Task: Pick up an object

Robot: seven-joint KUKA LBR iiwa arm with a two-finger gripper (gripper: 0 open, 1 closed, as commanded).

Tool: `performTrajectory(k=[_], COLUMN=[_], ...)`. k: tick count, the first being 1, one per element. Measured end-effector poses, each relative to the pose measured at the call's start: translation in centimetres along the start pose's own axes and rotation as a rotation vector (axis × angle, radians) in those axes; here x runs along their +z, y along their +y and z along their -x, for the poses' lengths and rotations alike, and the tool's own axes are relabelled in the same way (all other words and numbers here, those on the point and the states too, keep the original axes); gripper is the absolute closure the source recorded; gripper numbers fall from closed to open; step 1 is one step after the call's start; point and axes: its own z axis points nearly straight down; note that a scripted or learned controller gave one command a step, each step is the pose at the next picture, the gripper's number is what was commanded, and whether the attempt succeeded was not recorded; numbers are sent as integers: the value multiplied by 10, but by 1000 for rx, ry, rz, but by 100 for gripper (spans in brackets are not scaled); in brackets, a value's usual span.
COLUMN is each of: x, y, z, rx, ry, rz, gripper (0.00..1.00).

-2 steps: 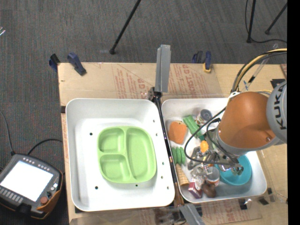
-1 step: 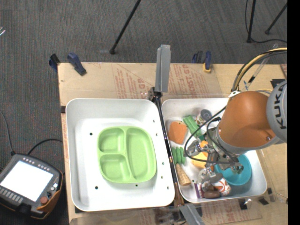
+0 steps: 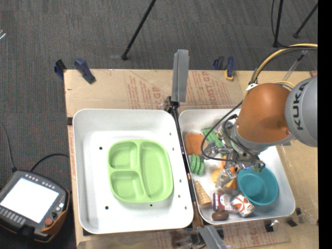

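Left bin: holds a light green divided plate with three compartments, lying flat near the middle. Right bin: cluttered. Teal bowl upright near the front right, an orange block and a green ridged piece along the left wall, an ice-cream cone at the front left, a red-and-white packet and a small dark brown item at the front edge. Gripper is down in the right bin, just left of the bowl, over small yellow-orange items. Jaw state: cannot tell, wrist and cables block it.
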Motion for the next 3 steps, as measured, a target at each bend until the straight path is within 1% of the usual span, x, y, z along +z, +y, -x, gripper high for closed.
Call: performTrajectory(k=[1, 2, 3], x=[-12, -166, -20], y=[1, -59, -77], z=[4, 4, 38], rx=[-3, 156, -53], ry=[-12, -6, 7], rz=[-2, -7, 4], gripper=[100, 100, 100])
